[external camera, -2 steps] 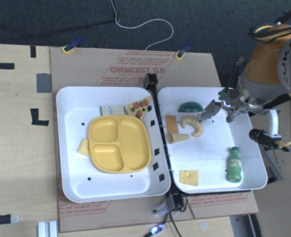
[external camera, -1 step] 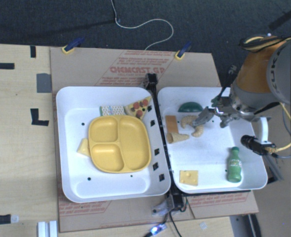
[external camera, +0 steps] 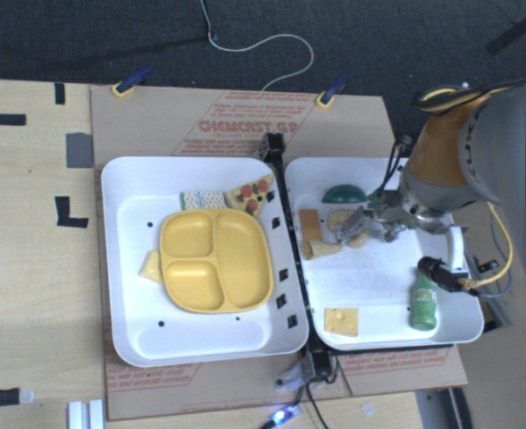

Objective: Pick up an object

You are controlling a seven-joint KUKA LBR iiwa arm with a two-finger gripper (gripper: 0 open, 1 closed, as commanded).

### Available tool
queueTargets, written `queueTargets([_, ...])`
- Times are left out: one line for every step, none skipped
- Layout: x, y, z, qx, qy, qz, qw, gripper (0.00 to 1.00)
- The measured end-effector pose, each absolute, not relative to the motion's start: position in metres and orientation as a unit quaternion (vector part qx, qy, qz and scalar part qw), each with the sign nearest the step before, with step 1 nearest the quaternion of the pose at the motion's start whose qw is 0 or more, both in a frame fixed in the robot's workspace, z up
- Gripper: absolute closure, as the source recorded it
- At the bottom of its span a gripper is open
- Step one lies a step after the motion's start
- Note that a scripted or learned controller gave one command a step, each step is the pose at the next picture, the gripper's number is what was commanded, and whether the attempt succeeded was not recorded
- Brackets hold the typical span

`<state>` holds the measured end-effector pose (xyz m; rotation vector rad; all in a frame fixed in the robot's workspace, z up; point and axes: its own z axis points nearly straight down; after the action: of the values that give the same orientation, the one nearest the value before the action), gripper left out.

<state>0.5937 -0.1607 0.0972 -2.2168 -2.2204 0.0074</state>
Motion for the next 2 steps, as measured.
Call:
queueTargets([0.594,-0.16,0.084,-0.706,-0.708,0.0011,0.0,0.0])
queueTargets([0.594,-0.16,0.095,-0.706,-0.708,0.0004,-0.001,1.0])
